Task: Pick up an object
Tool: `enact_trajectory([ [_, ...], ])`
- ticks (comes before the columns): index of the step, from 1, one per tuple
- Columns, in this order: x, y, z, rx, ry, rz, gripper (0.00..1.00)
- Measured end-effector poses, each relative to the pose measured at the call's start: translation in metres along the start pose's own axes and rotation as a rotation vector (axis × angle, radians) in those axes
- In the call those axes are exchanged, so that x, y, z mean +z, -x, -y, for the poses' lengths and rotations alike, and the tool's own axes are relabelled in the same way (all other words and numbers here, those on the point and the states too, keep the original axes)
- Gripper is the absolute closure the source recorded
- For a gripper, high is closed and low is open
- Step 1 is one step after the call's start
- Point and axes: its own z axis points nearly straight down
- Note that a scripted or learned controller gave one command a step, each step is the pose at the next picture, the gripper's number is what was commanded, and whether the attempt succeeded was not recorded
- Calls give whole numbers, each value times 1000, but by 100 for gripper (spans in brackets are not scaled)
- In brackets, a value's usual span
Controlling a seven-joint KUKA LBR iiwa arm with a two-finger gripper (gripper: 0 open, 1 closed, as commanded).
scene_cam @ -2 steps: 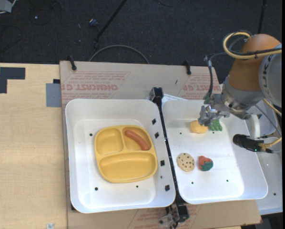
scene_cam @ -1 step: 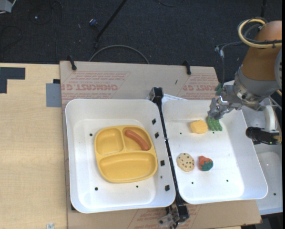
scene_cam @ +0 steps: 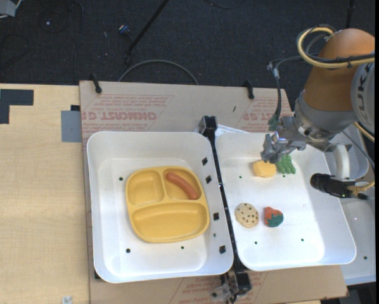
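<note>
In the right bin a yellow cheese-like wedge lies near the back, with a green leafy piece just to its right. My gripper hangs directly over these two, its tip at the wedge's far edge; nothing is visibly held. Nearer the front sit a speckled cookie and a red strawberry, side by side and apart from the gripper.
The left bin holds a yellow divided plate with a sausage in its upper right compartment. A black divider runs between the bins. The right bin's front right floor is bare.
</note>
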Motion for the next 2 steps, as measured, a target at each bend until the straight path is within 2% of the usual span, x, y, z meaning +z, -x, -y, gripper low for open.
enact_trajectory([
  [2, 12, -109, 19, -1, -3, 0, 100],
])
